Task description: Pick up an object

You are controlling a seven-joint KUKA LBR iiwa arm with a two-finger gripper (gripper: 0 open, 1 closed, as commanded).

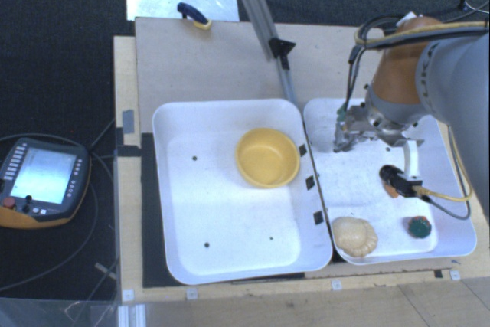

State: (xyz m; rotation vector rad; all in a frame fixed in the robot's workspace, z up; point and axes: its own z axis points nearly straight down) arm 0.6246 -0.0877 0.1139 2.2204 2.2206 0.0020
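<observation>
End effector (pixel 342 135) grip unclear, over right bin (pixel 452 245); round bun (pixel 354 236) shows no long axis

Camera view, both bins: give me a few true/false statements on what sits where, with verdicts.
1. The yellow bowl sits in the left bin. True.
2. The beige round object lies in the left bin. False: it lies in the right bin, near its front left corner.
3. A small teal object lies in the right bin. True.
4. The gripper hangs over the yellow bowl. False: it is over the right bin, near its back left part.
5. The bowl lies upside down. False: its opening faces up.
</observation>
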